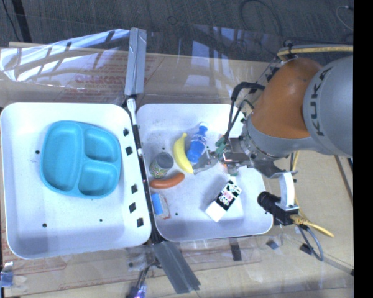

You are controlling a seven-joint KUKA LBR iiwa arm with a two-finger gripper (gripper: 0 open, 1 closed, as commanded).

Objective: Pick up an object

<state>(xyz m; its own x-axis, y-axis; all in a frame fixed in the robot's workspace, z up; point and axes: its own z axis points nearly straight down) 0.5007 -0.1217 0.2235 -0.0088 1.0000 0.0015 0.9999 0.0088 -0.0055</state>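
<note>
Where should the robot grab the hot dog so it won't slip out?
Probably across the middle of the hot dog, coming straight down from above. It lies flat and long on the floor of the right bin, so fingers could close on its narrow sides. The small can sits close behind it, so space is tight.

Yellow banana [183, 153] lying curved mid right bin, blue bottle [197, 145] touching its right side, small grey can [162, 164] just left, orange-red sausage [167, 180] below, white black-printed box [223, 200] tilted toward the front.
</note>
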